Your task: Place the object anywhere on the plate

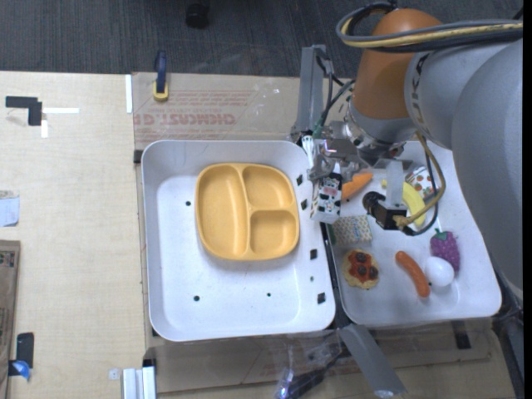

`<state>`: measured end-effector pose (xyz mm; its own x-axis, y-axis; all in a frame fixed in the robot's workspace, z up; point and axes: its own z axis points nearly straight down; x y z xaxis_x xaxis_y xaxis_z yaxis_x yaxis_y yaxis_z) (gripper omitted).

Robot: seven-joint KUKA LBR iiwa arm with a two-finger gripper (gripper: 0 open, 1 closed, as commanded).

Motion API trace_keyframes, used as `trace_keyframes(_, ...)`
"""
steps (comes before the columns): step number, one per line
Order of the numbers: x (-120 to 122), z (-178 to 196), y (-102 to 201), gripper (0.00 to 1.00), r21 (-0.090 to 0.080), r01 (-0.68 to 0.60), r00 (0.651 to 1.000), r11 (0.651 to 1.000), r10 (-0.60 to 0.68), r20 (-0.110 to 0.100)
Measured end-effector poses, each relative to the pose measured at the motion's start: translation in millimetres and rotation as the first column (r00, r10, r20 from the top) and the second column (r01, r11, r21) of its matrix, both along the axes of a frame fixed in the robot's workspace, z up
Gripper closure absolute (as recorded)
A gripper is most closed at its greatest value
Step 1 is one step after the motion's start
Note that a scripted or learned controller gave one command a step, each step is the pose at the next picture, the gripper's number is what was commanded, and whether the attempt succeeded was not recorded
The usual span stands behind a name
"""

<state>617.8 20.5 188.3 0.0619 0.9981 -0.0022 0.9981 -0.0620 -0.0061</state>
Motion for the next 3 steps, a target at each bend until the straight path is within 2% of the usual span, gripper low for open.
trace_keyframes(1,29,0,45,1.00,0.000,-0.225,0.974,0.974,0.225,0.000)
trace_keyframes(2,37,65,55,1.00,0.000,-0.398,0.917,0.917,0.398,0.002)
trace_keyframes(3,37,64,55,0.00,0.000,-0.399,0.917,0.917,0.399,0.001)
